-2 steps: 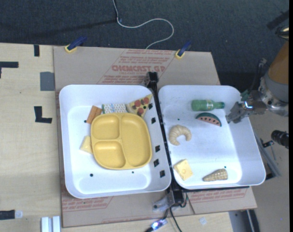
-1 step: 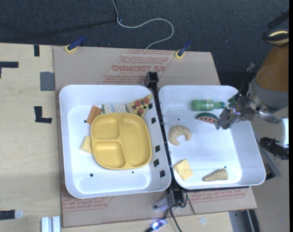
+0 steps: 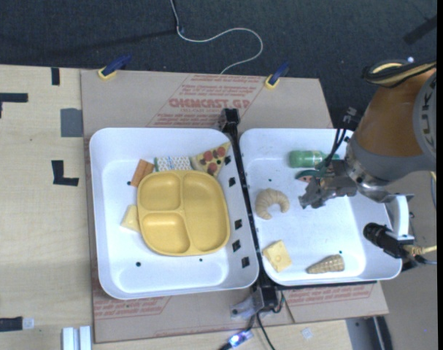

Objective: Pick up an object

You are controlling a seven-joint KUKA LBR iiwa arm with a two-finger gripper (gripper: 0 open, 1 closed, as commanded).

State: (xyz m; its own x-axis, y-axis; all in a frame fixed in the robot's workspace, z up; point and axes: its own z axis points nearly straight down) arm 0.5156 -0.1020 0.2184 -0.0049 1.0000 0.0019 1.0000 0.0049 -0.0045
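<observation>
In the right bin (image 3: pixel 367 268) lie a tan croissant (image 3: pixel 271 202), a green cylinder (image 3: pixel 306 158) near the back wall, a yellow cheese wedge (image 3: pixel 276 256) and a waffle cone (image 3: pixel 325 265) near the front. My gripper (image 3: pixel 314 192) hangs over the middle of this bin, just right of the croissant and in front of the green cylinder. I see nothing held between its dark fingers.
The left bin (image 3: pixel 112 268) holds a yellow divided plate (image 3: pixel 183 212), with an orange piece (image 3: pixel 141 172), a pizza slice (image 3: pixel 212 159) and a pale wedge (image 3: pixel 130 218) around it. A black divider (image 3: pixel 239 203) runs between the bins. My arm (image 3: pixel 396 133) covers the right bin's right side.
</observation>
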